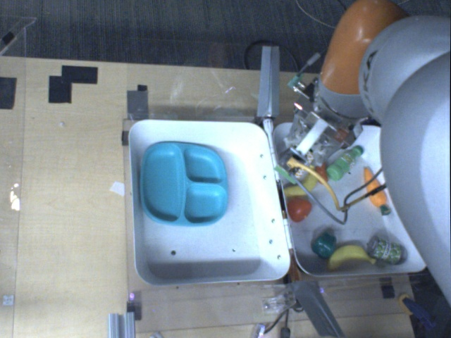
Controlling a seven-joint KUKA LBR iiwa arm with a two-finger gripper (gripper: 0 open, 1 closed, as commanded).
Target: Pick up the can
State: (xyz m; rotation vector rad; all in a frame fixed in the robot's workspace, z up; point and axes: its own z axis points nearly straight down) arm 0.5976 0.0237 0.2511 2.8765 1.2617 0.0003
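Camera view: no legible brand or label on any item. Two white bins on the bench. The left bin [211, 259] holds one blue sectioned tray [184, 182]. The right bin [310, 263] holds one red tomato-like fruit [299, 208], one teal round object [325, 244], one banana [350, 255], one green bottle [345, 162], one orange carrot-like piece [375, 190], and one can [387, 251] with a green patterned wrap, lying on its side at the bin's near right, touching the banana's end. The gripper [304, 159] sits low over the right bin's far left corner, well apart from the can; whether its claw is released or clenched cannot be told.
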